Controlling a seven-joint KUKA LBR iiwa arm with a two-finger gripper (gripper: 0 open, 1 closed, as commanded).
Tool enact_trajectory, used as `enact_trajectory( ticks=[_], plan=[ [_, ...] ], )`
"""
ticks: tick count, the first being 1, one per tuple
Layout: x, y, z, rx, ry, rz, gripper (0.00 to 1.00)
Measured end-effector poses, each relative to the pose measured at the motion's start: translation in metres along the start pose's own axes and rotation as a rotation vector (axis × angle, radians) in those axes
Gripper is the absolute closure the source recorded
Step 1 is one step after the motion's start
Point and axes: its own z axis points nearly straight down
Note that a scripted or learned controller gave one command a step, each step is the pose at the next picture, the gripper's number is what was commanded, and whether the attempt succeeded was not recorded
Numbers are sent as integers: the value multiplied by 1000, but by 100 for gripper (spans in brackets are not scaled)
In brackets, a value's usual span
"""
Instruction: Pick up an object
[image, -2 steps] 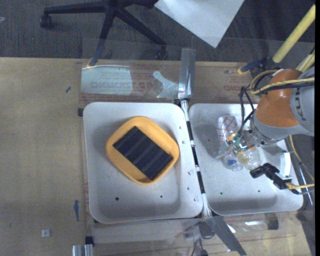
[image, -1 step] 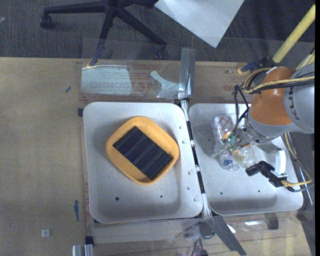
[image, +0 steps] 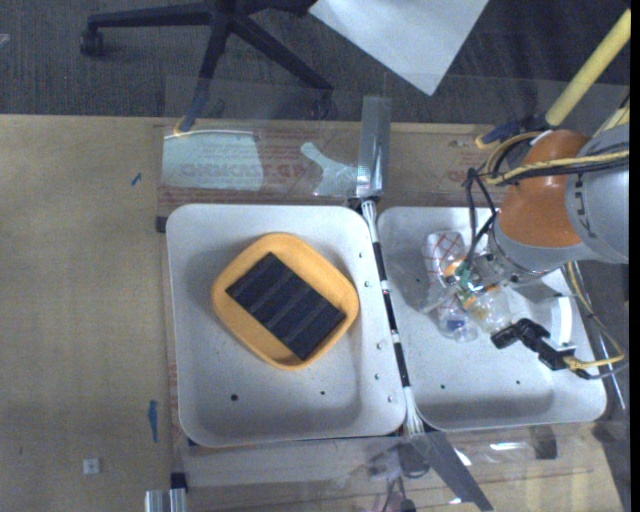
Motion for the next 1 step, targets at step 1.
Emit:
enact_trajectory(
  ticks=[1],
  plan=[
    [-2,0,-10,-3,-2,3,100]
  ],
)
